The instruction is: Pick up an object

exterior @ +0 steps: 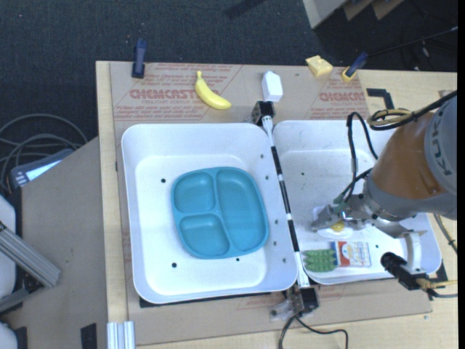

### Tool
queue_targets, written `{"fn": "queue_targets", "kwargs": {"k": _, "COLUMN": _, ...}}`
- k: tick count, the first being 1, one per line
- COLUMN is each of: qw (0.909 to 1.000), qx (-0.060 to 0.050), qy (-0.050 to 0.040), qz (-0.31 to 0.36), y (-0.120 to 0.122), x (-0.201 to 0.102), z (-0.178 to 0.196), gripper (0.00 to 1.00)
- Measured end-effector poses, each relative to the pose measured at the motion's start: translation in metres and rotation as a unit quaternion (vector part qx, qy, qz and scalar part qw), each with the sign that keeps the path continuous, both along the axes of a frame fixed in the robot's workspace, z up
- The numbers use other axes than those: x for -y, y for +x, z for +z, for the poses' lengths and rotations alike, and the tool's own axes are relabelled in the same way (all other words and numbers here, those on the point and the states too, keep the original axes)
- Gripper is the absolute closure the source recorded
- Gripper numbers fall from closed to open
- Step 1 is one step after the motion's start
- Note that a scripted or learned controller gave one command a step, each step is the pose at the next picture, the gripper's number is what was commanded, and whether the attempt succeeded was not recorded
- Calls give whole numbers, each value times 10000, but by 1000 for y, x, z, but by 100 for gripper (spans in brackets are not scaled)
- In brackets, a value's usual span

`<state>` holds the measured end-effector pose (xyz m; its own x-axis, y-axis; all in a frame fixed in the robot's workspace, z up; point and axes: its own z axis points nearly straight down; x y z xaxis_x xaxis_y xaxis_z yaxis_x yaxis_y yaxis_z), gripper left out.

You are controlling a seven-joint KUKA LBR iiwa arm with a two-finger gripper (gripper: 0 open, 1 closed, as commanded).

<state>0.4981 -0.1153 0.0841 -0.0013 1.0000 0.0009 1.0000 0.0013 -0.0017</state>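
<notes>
Gripper point(330, 220) is hovering over small yellow-white object point(336, 229) at right white bin's point(312, 140) 6 o'clock, lining up a pick; finger state: cannot tell. Flat printed packet point(338, 257) is lying just beyond.

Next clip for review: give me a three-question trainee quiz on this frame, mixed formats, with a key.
1. True or false: the blue divided plate lies in the left bin.
2. The banana rests: A) in the right bin; B) on the bench board behind the bins; C) on the plate.
3. Fill in: the gripper is over the ____ bin.

Key: 1 true; 2 B; 3 right.
</notes>
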Motion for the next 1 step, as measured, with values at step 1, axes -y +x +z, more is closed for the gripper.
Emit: {"fn": "queue_targets", "kwargs": {"k": 1, "qw": 10000, "qx": 47, "qy": -26, "qz": -14, "y": 2, "x": 2, "z": 13, "gripper": 100}}
